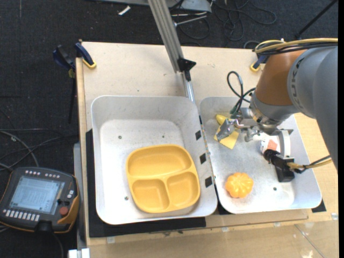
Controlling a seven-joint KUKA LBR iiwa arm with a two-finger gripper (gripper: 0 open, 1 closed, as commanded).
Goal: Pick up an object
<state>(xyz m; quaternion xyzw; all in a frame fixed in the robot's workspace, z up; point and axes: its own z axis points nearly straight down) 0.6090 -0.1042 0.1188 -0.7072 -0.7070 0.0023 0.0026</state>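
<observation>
Halfway, I'm guessing: gripper (232, 127) is sitting over the yellow wedge (228, 140) beneath it; clamped or not, can't tell; lift pending.

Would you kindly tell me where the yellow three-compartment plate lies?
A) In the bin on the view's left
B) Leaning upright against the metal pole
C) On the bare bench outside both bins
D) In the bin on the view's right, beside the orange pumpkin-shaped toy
A: the yellow three-compartment plate lies flat in the view's left bin, while the orange pumpkin-shaped toy sits in the view's right bin.
</observation>
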